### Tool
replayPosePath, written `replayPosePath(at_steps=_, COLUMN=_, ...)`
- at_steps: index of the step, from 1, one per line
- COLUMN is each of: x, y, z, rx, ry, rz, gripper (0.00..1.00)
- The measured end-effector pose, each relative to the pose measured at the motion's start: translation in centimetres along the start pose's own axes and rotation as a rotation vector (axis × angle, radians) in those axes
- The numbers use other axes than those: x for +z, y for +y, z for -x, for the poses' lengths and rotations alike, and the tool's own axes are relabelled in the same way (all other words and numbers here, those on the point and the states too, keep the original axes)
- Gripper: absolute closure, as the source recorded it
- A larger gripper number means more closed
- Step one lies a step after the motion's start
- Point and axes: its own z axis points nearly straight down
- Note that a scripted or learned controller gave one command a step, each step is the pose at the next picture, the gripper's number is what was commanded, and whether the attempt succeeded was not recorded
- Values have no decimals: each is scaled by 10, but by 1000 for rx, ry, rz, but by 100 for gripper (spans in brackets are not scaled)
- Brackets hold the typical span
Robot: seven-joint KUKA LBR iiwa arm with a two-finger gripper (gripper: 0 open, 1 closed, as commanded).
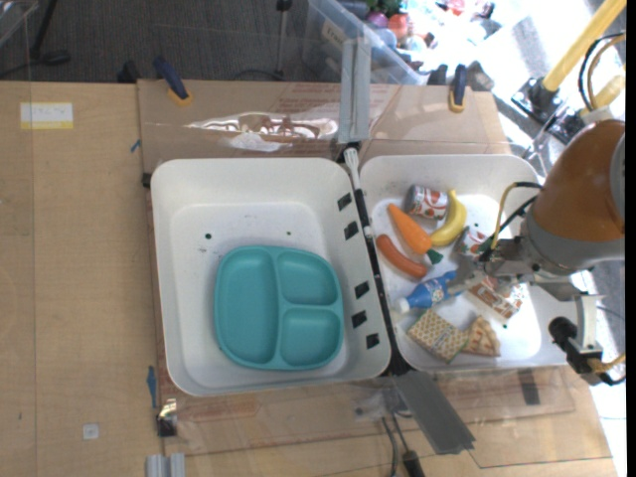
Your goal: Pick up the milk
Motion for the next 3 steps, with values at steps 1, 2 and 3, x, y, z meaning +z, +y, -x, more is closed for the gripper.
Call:
replayPosePath(at_steps=1, x=24, y=59, z=65, rx=-29, ry=-7, rz=36, gripper=0)
replayPosePath(at_steps=2, x=4, y=65, z=69, rx=-26, ry=-17, rz=57, gripper=100)
replayPosePath(at_steps=3, x=-32, y=144, z=-35, rx=240, ry=0, rz=-8, gripper=100)
